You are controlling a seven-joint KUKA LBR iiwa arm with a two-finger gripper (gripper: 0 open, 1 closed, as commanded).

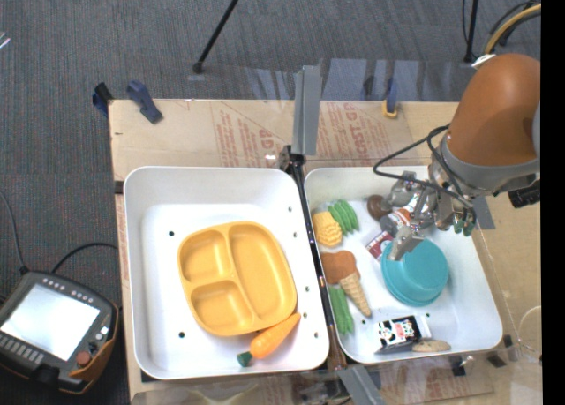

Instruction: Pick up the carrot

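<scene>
Carrot [275, 335] lying in left bin [150, 218], touching yellow tray [237, 278] — long axis slanting up-right. Gripper [404, 240] hovering over teal bowl [417, 273] in right bin — grip state unreadable. Carrot sitting well left, lower.

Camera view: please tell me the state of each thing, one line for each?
carrot: lying in the left bin, against the yellow tray's lower edge, not held.
yellow tray: flat, compartments bare.
teal bowl: upright in the right bin.
ice cream cone: lying on its side.
hand: above the right bin, at the bowl's rim.
</scene>
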